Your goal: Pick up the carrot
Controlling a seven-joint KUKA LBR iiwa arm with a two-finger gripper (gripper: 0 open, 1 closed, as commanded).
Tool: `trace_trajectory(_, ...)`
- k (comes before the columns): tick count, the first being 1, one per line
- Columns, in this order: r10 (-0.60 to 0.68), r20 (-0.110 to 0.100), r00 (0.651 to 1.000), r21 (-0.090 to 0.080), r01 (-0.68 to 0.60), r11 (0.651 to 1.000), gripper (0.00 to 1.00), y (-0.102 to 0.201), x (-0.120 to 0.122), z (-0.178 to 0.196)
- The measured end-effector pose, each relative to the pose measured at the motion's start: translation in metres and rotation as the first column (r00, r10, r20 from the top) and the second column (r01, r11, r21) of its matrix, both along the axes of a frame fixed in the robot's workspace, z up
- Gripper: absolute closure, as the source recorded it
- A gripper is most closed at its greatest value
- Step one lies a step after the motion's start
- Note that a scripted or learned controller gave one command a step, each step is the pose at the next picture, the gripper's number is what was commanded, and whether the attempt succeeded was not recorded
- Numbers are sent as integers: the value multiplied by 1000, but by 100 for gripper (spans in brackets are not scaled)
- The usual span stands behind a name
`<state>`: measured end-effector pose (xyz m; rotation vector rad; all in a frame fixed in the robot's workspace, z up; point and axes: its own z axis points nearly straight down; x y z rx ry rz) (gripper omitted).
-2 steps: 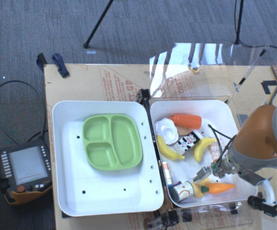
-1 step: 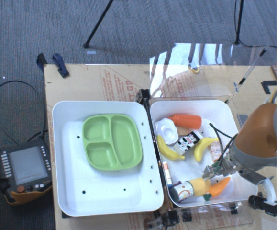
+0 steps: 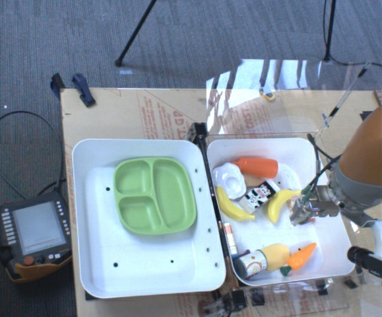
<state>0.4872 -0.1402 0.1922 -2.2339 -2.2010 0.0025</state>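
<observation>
**Over the right bin, tool hanging above the toys**

Over on the left, a glossy green three-part plate is lying in the left bin. Moving right, smooth plastic toys are crowding the right bin: two curved yellow bananas, an orange cylinder, and the tapered orange carrot lying near the front wall. Farther right, the metal tool is hovering above the carrot; whether it is apart or together, I cannot tell.

The carrot is small and orange with a green stem end. It lies tilted in the right bin's near right corner, apparently touching a yellow bottle.
</observation>
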Motion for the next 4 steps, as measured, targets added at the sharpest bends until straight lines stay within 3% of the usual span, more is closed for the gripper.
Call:
trace_trajectory(1,0,-6,1000,1,0,1000,0,0,-1,-2)
trace_trajectory(2,32,-1,999,1,-32,999,0,-59,-12,-108)
trace_trajectory(3,28,-13,1000,9,-28,1000,100,-59,-14,-104)
trace_trajectory(4,27,-13,1000,9,-27,1000,0,-59,-14,-104)
